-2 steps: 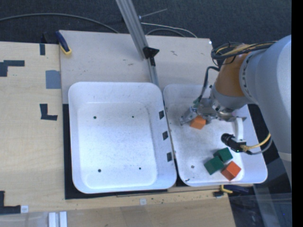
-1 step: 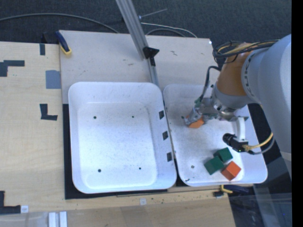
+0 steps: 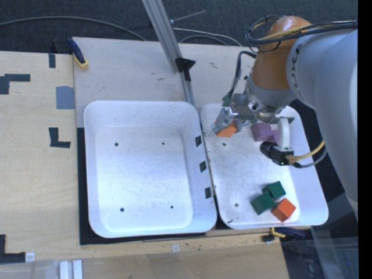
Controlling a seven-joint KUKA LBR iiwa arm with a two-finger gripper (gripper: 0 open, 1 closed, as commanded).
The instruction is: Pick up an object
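Camera view, near end first: what's in the right bin [image 3: 244, 167]?

— Near-right corner holds three blocks in a cluster. A red-orange block [image 3: 283, 209] sits closest to the near rim. Two green blocks [image 3: 263, 203] are just behind it, touching each other or nearly so. The left one is darker.

Left bin [image 3: 139, 167]?

— It lies side by side with the right one, their long walls touching. A few small black clips [image 3: 202, 166] sit along that shared edge.

Further back, where's the thing to pick?

— An orange block [image 3: 227, 131] is in the right bin's far-left corner, close to the left wall. The gripper [image 3: 226, 123] is right over it, touching or almost touching its top.

Gripped?

— Cannot tell. The gripper body hides the contact, so open or closed is unclear, and so is whether the block is lifted.

Anything beside it?

— A purple block [image 3: 264, 131] is just to the right, near the far wall, partly under the wrist.

And the arm [image 3: 325, 68]?

— It comes in from the right over the far-right corner, with its orange band [image 3: 273, 51] above the wrist.

Far side of the bench [image 3: 116, 68]?

— A metal rail [image 3: 165, 28] slants down to the bins' far edge. A blue and yellow clamp [image 3: 78, 54] sits at the far-left corner.
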